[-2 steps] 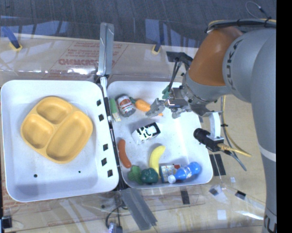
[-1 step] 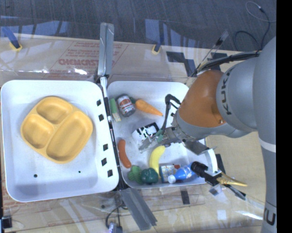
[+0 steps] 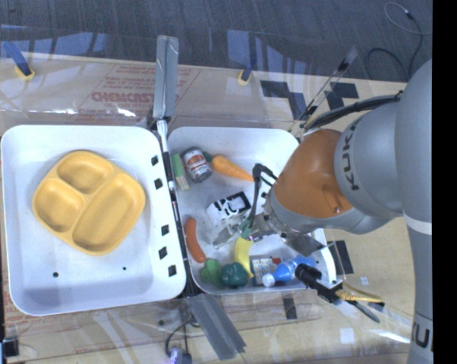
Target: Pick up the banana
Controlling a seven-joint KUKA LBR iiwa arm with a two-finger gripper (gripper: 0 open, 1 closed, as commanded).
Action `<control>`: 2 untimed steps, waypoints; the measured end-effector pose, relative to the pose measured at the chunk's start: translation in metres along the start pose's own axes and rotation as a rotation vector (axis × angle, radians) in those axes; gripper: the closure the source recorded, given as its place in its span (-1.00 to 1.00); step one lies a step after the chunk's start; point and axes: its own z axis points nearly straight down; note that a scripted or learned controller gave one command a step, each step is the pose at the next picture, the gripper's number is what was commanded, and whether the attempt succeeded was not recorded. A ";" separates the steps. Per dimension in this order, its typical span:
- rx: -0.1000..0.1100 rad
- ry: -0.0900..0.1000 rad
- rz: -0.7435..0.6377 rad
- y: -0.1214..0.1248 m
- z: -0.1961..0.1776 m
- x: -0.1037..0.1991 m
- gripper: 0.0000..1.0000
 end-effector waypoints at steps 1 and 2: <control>0.005 0.002 -0.004 -0.001 -0.008 0.000 1.00; 0.005 0.002 -0.005 -0.001 -0.008 0.000 -1.00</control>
